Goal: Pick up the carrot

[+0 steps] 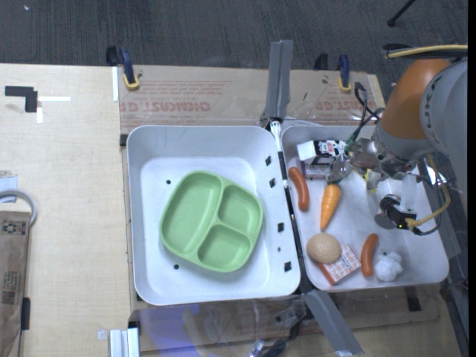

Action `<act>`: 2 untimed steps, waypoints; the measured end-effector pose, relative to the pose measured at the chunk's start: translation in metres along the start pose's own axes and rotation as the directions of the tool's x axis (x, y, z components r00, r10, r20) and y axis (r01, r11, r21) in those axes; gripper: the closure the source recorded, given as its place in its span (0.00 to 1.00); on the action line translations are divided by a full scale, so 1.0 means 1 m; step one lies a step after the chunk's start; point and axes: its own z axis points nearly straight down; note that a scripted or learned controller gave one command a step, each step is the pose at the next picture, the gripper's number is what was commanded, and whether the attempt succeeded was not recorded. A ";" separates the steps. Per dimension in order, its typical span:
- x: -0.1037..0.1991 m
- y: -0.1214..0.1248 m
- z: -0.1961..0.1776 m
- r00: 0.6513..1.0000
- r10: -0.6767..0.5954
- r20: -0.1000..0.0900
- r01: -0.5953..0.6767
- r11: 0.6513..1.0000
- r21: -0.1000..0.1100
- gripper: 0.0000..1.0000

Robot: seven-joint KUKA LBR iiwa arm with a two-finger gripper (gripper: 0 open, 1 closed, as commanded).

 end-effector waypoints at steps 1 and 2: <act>0.000 0.000 -0.009 1.000 0.000 0.000 0.000 1.000 0.000 1.00; -0.013 0.003 0.000 0.997 -0.077 0.000 0.077 0.997 0.001 1.00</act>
